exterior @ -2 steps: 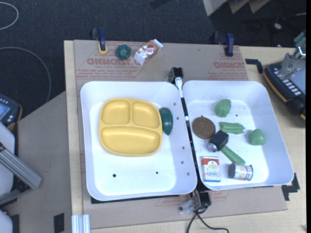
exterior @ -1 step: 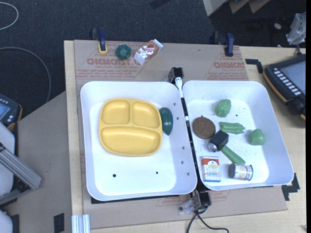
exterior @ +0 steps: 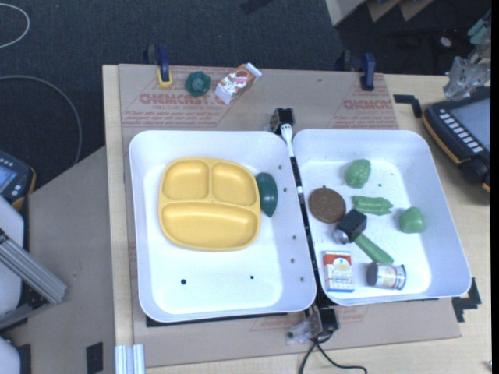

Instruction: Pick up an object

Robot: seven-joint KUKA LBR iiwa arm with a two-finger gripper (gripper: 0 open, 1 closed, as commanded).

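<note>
The left bin holds a yellow divided plate with a dark green oval piece lying against the plate's right edge. In the right bin lie a pale green lump, a brown disc, a green pod, a second green lump, a small black block, a green stick, a red-and-white carton and a small can on its side.
Behind the bins, on the cardboard, sit a dark green round toy and a snack packet. Blue clamps hold the board's far edge. A black tablet lies at the right.
</note>
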